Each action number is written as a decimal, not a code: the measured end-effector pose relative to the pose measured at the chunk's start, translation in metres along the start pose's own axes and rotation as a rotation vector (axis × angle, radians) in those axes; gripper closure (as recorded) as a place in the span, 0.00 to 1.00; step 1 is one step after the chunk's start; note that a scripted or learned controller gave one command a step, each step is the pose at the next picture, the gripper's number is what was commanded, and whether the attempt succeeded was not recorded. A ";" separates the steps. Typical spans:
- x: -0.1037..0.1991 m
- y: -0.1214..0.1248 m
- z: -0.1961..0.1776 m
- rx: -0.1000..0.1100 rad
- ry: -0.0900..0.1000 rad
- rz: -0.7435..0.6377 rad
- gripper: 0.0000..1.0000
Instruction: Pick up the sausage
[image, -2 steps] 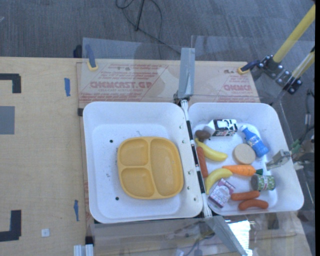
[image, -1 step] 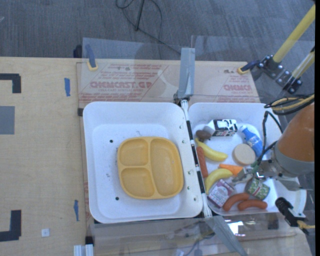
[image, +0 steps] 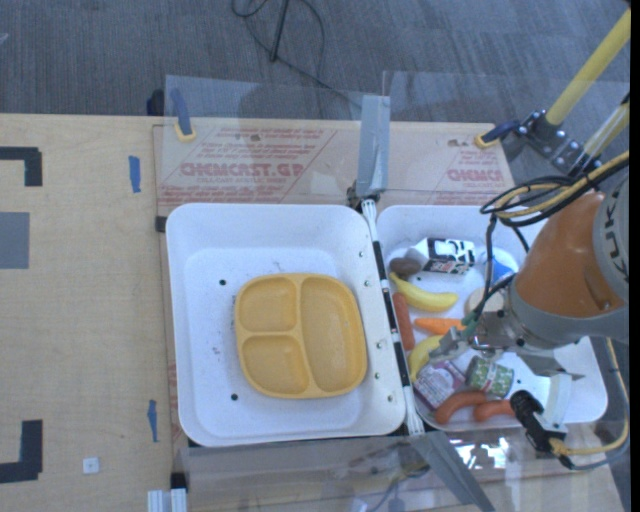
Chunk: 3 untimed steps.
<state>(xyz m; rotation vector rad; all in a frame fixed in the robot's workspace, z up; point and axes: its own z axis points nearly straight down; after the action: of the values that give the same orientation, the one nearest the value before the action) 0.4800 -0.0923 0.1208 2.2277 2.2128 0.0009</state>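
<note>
The arm (image: 575, 270) reaches in from the right over the right bin (image: 595, 395), its orange band above the bin's far-right side. The gripper (image: 470, 340) hangs low over the crowded middle of that bin, and whether its jaws are apart or closed cannot be told from this view; nothing is seen between them.

The sausage (image: 470, 405) lies near the bin's front edge, a reddish curved piece just below the gripper, with a crinkled wrapper (image: 437, 380) touching it on the left and a green-labelled can (image: 490, 377) just above it. Little open floor remains around it; the front wall is close beside.

Further back lie a banana (image: 425, 293), a carrot (image: 437, 325) and a second yellow piece (image: 425, 352), with a thin red stick (image: 402, 320) along the bin's left wall. A black-and-white carton (image: 450, 255) and a brown lump (image: 405, 267) sit toward the rear.

The left bin (image: 200, 300) holds a yellow divided plate (image: 300, 335) in its middle, with bare white floor all round it to the rims. The two bins meet at a shared edge, touching.
</note>
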 end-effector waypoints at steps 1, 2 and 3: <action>0.003 0.000 -0.064 0.001 0.000 -0.046 0.00; -0.030 0.004 0.021 -0.013 -0.002 -0.110 0.00; -0.030 0.004 0.022 -0.013 -0.002 -0.110 0.00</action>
<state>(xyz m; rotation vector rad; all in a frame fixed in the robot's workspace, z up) 0.4836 -0.1221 0.0993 2.0961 2.3237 0.0129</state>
